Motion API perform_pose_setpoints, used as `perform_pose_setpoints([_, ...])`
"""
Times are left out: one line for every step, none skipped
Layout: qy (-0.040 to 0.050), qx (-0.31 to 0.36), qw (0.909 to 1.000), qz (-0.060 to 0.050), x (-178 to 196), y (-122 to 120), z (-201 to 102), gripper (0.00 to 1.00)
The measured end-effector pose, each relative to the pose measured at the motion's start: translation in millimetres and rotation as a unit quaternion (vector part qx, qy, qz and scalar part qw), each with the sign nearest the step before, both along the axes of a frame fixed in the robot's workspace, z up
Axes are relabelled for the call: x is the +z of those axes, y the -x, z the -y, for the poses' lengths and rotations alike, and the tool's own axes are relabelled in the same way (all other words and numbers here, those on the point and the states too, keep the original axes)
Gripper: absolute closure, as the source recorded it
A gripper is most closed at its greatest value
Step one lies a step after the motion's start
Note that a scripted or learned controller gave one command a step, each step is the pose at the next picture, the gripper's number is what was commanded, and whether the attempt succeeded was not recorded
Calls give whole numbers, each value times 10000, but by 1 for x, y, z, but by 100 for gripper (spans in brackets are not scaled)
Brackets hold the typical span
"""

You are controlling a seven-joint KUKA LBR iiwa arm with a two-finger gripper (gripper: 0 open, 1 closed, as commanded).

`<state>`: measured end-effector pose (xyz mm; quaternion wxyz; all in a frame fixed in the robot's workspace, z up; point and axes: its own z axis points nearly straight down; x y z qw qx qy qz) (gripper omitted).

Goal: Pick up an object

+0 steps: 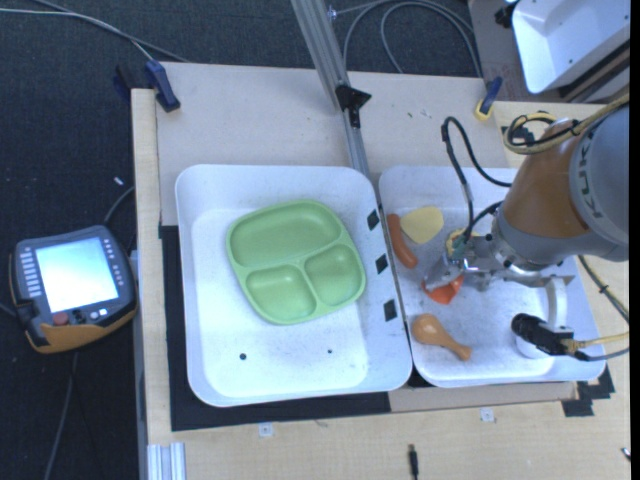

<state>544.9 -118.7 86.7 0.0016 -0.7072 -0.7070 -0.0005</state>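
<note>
- A small red piece (443, 290) lies in the right bin (500, 353), right of frame centre, directly under the gripper (458, 268); whether it sits between the jaws cannot be told.
- The state of the jaws cannot be told: the wrist hides them.
- A sausage (402, 240) lies just up and left of the red piece, near the bin's left wall, running top to bottom at a slight slant.
- A yellow piece (424, 223) lies just right of the sausage's upper end.
- A tan drumstick (440, 335) lies below the red piece, toward the bin's lower edge.
- The arm (560, 193) reaches in from the right, its orange band above the grey wrist.
- The left bin (230, 368) holds a green divided plate (295, 261), at frame centre.
- Both bins rest on the tabletop (260, 118).
- A teach pendant (70, 286) lies off the tabletop at the frame's left edge.
</note>
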Motion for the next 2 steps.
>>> perform_pose_setpoints([10,0,10000,31,12,-2,0,100])
perform_pose_setpoints([18,5,10000,25,55,1,0,100])
